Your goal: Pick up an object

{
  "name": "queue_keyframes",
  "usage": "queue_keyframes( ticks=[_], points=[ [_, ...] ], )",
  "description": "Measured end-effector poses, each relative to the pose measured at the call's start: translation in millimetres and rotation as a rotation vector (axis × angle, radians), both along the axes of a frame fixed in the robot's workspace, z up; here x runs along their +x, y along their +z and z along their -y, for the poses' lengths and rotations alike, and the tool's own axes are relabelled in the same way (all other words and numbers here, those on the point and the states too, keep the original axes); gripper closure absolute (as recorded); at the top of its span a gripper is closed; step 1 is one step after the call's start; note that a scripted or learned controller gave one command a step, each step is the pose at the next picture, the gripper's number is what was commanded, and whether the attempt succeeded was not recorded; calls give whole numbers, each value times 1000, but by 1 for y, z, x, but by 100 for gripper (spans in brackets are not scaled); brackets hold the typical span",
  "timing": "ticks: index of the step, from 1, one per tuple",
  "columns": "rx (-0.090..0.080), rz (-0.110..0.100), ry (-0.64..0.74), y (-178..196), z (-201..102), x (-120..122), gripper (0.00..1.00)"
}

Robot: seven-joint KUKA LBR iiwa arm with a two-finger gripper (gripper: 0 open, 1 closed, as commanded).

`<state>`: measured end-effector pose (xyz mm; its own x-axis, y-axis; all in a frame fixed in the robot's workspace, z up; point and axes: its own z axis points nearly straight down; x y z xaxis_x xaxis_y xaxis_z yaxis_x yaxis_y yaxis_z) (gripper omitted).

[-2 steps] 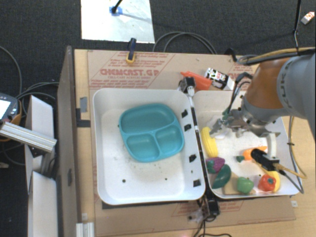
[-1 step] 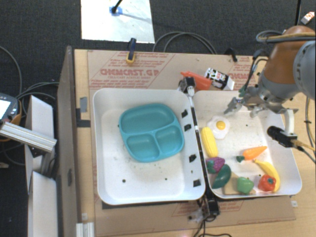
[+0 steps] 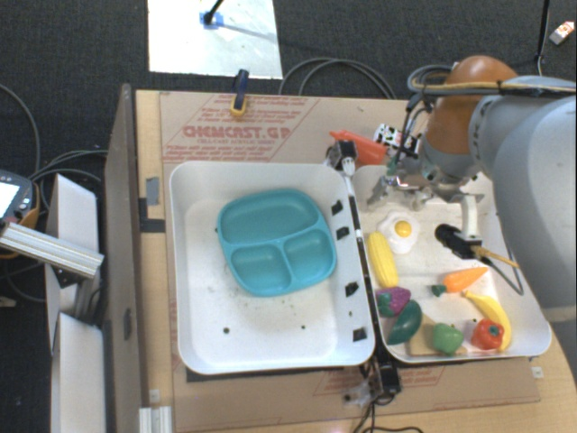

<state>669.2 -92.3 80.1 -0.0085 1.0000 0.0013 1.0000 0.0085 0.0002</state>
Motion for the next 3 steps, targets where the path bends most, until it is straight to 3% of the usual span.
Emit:
queue_keyframes(
  ticks=[1,2,3],
  points=[
    [-2,1,-8,7,18,-19,0],
    [-1,0,-4,4,-7,-41,0],
    [-4,8,-4,18,-5,-38,100]
  ],
)
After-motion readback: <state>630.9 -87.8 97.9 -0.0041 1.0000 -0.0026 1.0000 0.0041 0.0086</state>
